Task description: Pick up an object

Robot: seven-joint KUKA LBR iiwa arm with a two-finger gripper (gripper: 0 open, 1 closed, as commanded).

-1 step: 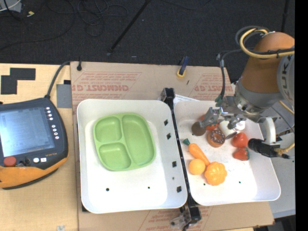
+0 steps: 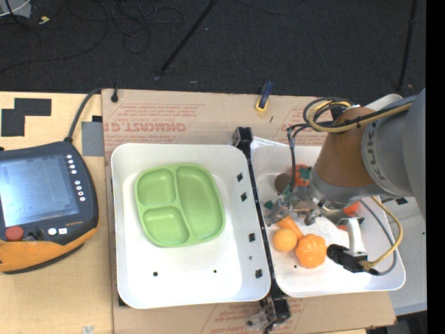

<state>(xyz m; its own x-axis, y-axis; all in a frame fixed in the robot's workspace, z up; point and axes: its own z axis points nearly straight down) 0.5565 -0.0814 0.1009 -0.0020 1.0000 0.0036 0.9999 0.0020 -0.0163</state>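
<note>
The right bin (image 2: 389,284) holds a small cluster of toys toward its near left side. A round orange ball (image 2: 284,240) lies close to the wall that the bin shares with its neighbour. An orange pumpkin-shaped toy (image 2: 311,250) sits just beside the ball, on the side away from that wall. A smaller orange piece (image 2: 289,225) lies just beyond the ball, toward the bin's middle.

The gripper (image 2: 297,207) hangs low over this cluster, right at the smaller orange piece. Clutter hides its tip, so I cannot tell whether it is spread or pressed together, or whether it grips anything. The grey arm (image 2: 389,155) with its orange band (image 2: 341,158) reaches in over the bin's far right corner.

Farther back, near the shared wall, sits a dull brown round thing (image 2: 281,183), with a red-orange item (image 2: 301,175) beside it, partly hidden by the arm.

The left bin (image 2: 132,270) carries a green divided tray (image 2: 179,206) near its middle. Both bins rest on a cardboard sheet (image 2: 167,117). A teach pendant (image 2: 42,193) lies off to the left.
</note>
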